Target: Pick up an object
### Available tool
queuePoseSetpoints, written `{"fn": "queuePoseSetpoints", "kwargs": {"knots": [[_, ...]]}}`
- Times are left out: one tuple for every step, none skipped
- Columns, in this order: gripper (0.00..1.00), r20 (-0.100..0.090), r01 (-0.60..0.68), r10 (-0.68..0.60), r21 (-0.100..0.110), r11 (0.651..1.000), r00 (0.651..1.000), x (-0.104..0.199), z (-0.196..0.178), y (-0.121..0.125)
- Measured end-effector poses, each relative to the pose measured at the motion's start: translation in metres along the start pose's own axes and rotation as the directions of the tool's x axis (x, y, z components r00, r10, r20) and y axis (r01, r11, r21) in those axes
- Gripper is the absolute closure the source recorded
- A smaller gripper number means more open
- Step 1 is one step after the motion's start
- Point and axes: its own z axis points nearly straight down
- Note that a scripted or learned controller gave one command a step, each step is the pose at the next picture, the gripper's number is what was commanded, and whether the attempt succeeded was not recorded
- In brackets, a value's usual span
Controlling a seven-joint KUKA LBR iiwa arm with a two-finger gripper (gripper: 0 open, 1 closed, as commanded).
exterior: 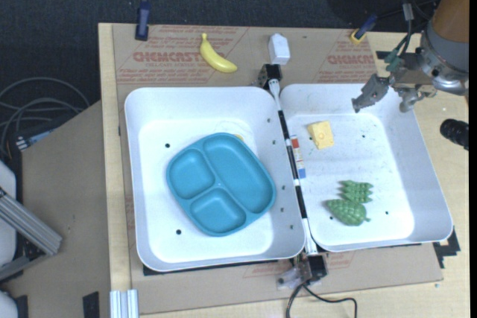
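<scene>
Gripper (388,97) open, nothing between fingers, over right bin's (417,160) far edge. Cheese (321,135) in right bin, near divider. Green toy (349,202) nearer front. Blue tray (218,182) in left bin (149,123). Banana (216,56) on board beyond bins.

Right bin (417,160): yellow cheese-like wedge (321,135) lying flat near the upper left; green bumpy toy (349,202) on its side lower centre. Well apart.
</scene>
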Motion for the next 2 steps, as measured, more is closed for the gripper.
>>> {"fn": "queuePoseSetpoints", "kwargs": {"knots": [[0.00, 0.000, -0.002, 0.002, -0.001, 1.000, 1.000, 0.012, 0.183, -0.069], [0.00, 0.006, 0.000, 0.000, -0.019, 1.000, 1.000, 0.008, 0.193, -0.099]]}}
